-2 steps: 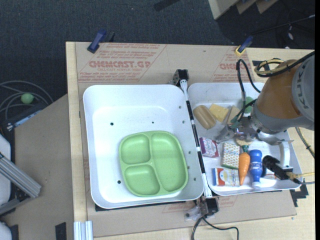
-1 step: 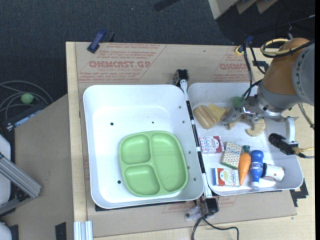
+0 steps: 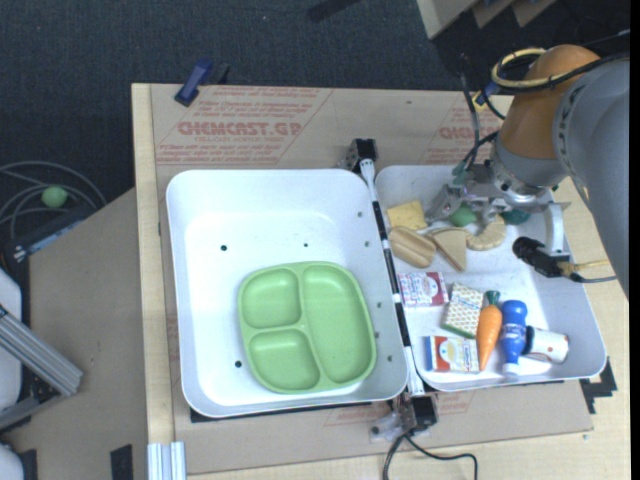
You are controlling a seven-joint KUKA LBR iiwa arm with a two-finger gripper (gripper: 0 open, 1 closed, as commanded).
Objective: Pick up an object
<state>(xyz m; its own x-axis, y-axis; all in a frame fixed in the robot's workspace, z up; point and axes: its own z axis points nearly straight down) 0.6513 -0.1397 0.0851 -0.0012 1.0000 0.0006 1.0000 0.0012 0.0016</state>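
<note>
Bench: wooden board (image 3: pixel 300 118) with red printed letters carried two white bins side by side, over a dark carpet floor.
Landmark: the black divider clip (image 3: pixel 363 152) at the far end, where the two bins met.
Left bin (image 3: pixel 200 218): it lay to the left of the clip and held a green divided plate (image 3: pixel 305 326) with three compartments, toward the near side.
Right bin (image 3: pixel 580 318): it lay to the right of the clip and was crowded with small play-food things.
Near the clip: a yellow cheese wedge (image 3: pixel 405 215), and just below it a tan bread piece (image 3: pixel 412 246).
Far from the clip, at the near side: an orange carrot (image 3: pixel 487 332) just beside a blue bottle (image 3: pixel 512 333), and a small picture card (image 3: pixel 449 353).
Arm: it came from the right, with the orange band (image 3: pixel 535 108) above the wrist.
Gripper (image 3: pixel 462 211): it was low in the far part of the right bin, over a small green object (image 3: pixel 463 214) and close to the bread.
Fingers: I could not tell if they were apart or together.
</note>
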